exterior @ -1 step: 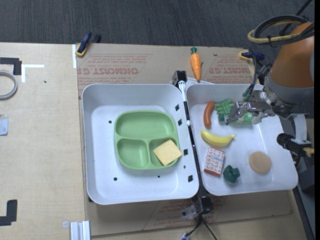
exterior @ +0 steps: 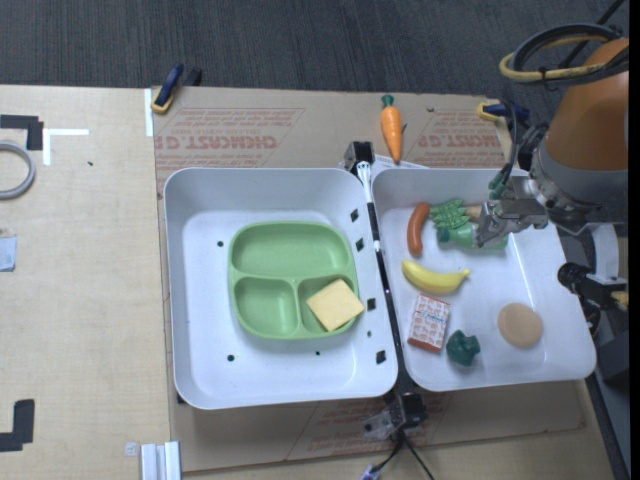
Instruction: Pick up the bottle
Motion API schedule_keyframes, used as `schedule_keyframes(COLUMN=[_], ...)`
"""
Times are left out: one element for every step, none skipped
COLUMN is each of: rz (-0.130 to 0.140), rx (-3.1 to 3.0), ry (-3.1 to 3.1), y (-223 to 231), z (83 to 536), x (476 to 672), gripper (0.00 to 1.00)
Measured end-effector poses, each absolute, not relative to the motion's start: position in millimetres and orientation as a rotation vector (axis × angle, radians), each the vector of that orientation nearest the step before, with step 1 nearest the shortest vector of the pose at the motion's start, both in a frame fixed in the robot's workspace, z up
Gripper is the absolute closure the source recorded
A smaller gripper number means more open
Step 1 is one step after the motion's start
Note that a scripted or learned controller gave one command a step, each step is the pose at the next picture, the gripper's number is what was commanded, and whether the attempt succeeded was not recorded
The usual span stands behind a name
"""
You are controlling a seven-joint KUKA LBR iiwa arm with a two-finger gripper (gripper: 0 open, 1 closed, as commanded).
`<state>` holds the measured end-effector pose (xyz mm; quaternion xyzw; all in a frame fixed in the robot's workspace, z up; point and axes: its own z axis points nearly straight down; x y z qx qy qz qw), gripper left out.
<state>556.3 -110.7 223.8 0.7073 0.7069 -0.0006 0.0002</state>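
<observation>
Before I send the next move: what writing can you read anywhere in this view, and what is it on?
"OKMOSZT G.P.", in red letters seen upside down, on the cardboard sheet behind the left bin. The reading is uncertain.
The same red print on the cardboard behind the right bin: blurred.
Print on the small red and white carton in the right bin: too small to read.

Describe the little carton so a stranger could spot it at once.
Look in the right-hand bin, near its lower left corner. The carton lies just below the banana, beside a dark green lump. It is the one flat box there, red and white with print.
</observation>
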Motion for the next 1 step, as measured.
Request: schedule_keyframes(rz=[-0.002], rx=[2.303], ry=[2.138], y=[-112.3], z=[289.6], x=[477.5], gripper=[1.00])
